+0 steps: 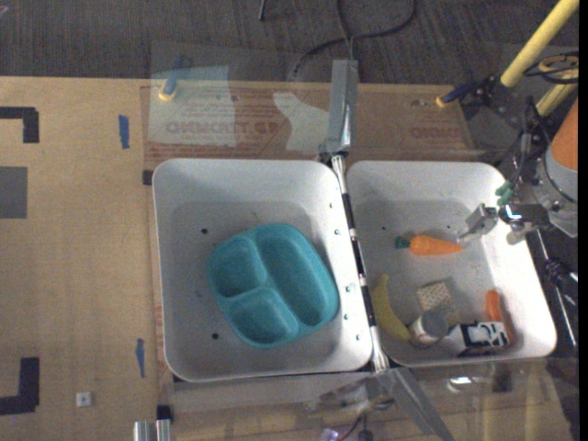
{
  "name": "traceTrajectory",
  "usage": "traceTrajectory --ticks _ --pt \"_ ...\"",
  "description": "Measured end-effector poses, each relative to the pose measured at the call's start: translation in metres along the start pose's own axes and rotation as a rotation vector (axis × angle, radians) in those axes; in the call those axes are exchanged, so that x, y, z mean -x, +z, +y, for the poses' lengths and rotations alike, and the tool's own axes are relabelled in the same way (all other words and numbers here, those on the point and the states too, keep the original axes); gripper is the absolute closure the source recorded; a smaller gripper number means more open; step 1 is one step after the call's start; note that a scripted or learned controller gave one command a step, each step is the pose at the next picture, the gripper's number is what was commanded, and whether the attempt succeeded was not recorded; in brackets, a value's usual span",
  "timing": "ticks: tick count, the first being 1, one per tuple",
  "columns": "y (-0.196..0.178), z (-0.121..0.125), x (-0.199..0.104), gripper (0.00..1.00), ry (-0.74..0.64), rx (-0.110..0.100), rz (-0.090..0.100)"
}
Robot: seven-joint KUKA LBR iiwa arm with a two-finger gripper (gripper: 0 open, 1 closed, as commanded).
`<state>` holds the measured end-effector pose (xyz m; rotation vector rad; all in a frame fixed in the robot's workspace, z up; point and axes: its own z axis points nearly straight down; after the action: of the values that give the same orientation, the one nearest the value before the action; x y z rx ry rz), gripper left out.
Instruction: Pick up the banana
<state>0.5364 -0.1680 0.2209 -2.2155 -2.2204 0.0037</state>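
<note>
While the gripper [480,220] hangs at the right bin's [418,177] far right side, beside the carrot [434,244], its fingers look parted with nothing between them. Banana [388,310] lies at that bin's near left, along the dividing wall, well apart from it. Long axis runs far-to-near, curving toward the bin's middle at its near end. Best approach: cross leftward, close the fingers across the banana's narrow width, mid-length.
</note>
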Motion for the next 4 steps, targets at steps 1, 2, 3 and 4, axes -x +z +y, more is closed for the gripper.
traceTrajectory --ticks 1,2,3,4 --pt "0.119 -0.015 -0.068 0.0 0.07 0.0 0.0" --pt "0.134 -0.027 -0.07 0.0 0.515 0.018 0.001" --pt "0.127 -0.028 -0.066 1.0 0.522 0.015 -0.003" --pt "0.134 -0.012 -0.073 1.0 0.3 0.012 -0.005"
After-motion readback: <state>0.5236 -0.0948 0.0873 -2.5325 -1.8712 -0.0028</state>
